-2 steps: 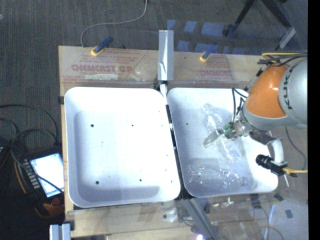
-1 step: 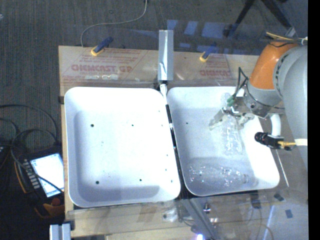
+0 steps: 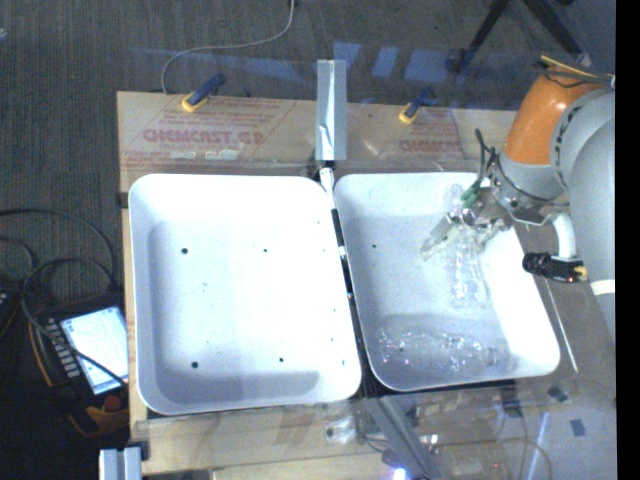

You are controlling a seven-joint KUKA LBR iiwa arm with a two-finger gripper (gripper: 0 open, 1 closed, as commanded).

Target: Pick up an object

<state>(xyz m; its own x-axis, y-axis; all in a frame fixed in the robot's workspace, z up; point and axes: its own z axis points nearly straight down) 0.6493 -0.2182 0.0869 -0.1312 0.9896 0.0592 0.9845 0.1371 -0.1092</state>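
Reaching in from the right with the grey arm (image 3: 590,168), orange band (image 3: 535,118) showing above the wrist; hanging the gripper (image 3: 472,206) over the far right part of the right bin (image 3: 400,208); blurring into clear, glassy material just beneath, so leaving it impossible to tell whether anything is being gripped or whether the grip is wide or closed.

Lying in that same bin, a clear plastic object (image 3: 466,273), just below the gripper and running toward the near side; resting near the front wall, a second clear crinkled piece (image 3: 440,346), apart from the first.

Sitting just beside it on the counter (image 3: 230,138), the left bin (image 3: 240,268), touching or nearly touching along the middle seam; gripping the counter's far edge, two yellow clamps (image 3: 203,91); glowing on the floor at the left, a small screen (image 3: 90,343).
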